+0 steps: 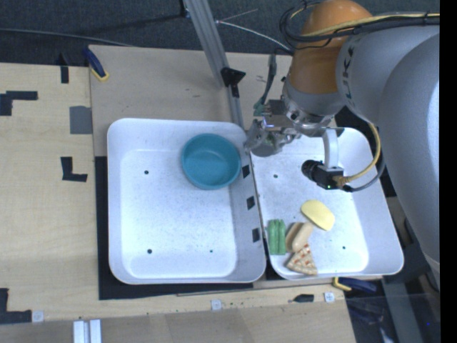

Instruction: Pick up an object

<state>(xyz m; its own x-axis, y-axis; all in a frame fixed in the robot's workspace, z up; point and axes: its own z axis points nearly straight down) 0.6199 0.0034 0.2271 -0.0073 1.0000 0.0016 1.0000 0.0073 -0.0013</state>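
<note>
Metal two-finger gripper (pixel 268 140): hangs low over the far corner of the shallow white right-hand bin (pixel 389 259), close against the wall shared with the shallow white left-hand bin (pixel 114 199). Open or closed: cannot tell at this angle. Nothing visibly in its grasp.

Nearest, just across that wall on the view's left of the gripper: round teal-blue plastic bowl (pixel 211 161), upright, mouth up, on the speckled floor of the left-hand bin. Probably light, stiff and smooth, so slippery on the curved outside. Best taken by pinching the thin rim, one side inside and one outside. Likely to skate or tip if pushed from the side.

Farther, toward the camera from the gripper, in the right-hand bin: smooth yellow lemon-shaped piece (pixel 318 215), lying alone, well apart from the gripper. Looks like light toy food, rounded and glossy. Best squeezed across its narrow width, since rounded ends could squirt out.

Farthest from the gripper, a tight cluster by the bin's near wall: green ridged cylinder (pixel 275 236), tan rounded oblong piece (pixel 300 234) touching beside it, orange-and-cream triangular wedge (pixel 302 261) just beyond. Small, light, probably hard plastic. Crowded together, so awkward to enter without nudging neighbours. The ridges on the green one should give some grip.

Under both bins: pale wooden counter (pixel 143 84), matte and flat.
</note>
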